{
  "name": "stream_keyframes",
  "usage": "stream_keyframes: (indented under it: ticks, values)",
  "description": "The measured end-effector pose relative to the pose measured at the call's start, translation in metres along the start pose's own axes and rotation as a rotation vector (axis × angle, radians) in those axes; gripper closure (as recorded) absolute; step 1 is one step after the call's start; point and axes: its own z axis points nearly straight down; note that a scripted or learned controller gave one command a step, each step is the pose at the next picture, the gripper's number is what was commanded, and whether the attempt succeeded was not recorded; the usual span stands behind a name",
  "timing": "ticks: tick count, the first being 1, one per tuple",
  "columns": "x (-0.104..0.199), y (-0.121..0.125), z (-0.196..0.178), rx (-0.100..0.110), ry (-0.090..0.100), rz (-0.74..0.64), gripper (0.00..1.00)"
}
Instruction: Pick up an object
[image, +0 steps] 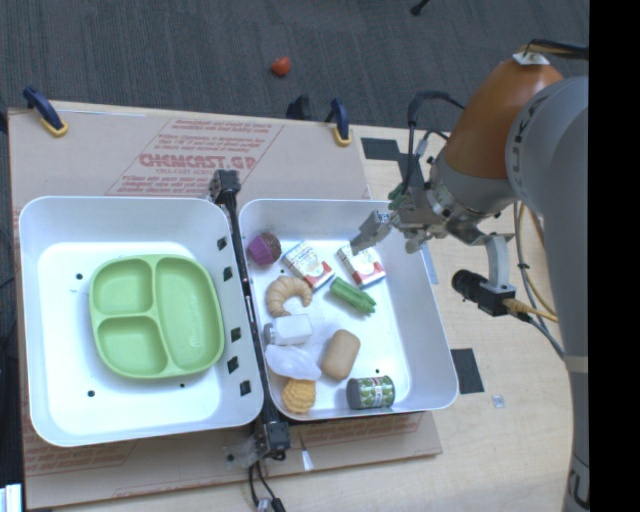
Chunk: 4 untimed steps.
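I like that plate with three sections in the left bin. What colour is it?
The divided plate is light green, seen clearly in the camera view, lying in the white left bin.

We cannot read the small carton labels (308, 263), and the arm (540, 110) runs off the frame's right side; the gripper's (372, 232) finger gap stays unclear.

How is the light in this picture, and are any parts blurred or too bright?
Camera view: light is soft and even; the white bins look bright but keep their detail; the objects cast faint shadows. The green plate is sharp. The gripper looks slightly soft. The orange band shows a mild sheen.
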Motion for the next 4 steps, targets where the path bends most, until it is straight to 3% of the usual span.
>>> stream_keyframes:
  ticks: [1, 2, 3, 4]
  values:
    - [0.011, -0.032, 0.137, -0.004, -0.002, -0.002, 0.0]
    - [0.01, -0.031, 0.126, -0.007, -0.006, -0.005, 1.0]
    - [0.019, -0.075, -0.002, -0.002, -0.001, -0.001, 1.0]
    - [0.011, -0.112, -0.022, 0.0, 0.001, 0.0, 1.0]
